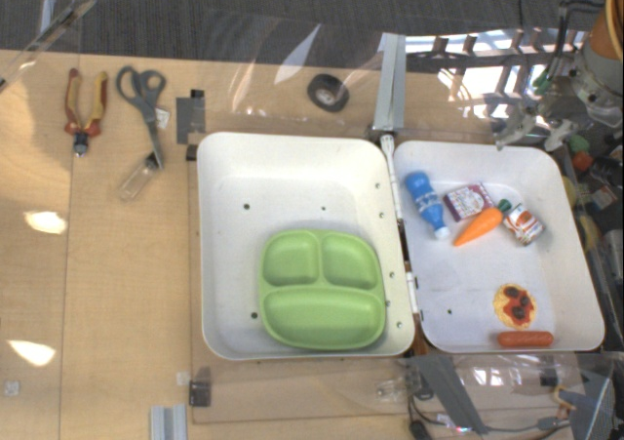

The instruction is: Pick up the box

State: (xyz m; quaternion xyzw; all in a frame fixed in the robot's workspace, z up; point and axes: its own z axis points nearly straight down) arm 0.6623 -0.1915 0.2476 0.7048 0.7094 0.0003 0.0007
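Reaching for the box (467, 201), we risk snagging the carrot (479, 227) touching it; we cannot tell our jaws' state.

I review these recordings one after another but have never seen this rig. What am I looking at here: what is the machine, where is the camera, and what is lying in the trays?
The picture comes from one camera fixed above a wooden bench, looking down at a slant. The machine is a robot arm reaching in from the right edge, near the top corner; its gripper cannot be made out clearly here. Two shallow white bins sit side by side. The left bin holds a green divided plate. The right bin holds toy groceries: a blue bottle, a small dark red box, a carrot, a small can, a pizza slice and a sausage. The box is what the arm should pick up; it lies untouched. Pliers, scissors and a tape roll lie on the bench outside the bins.
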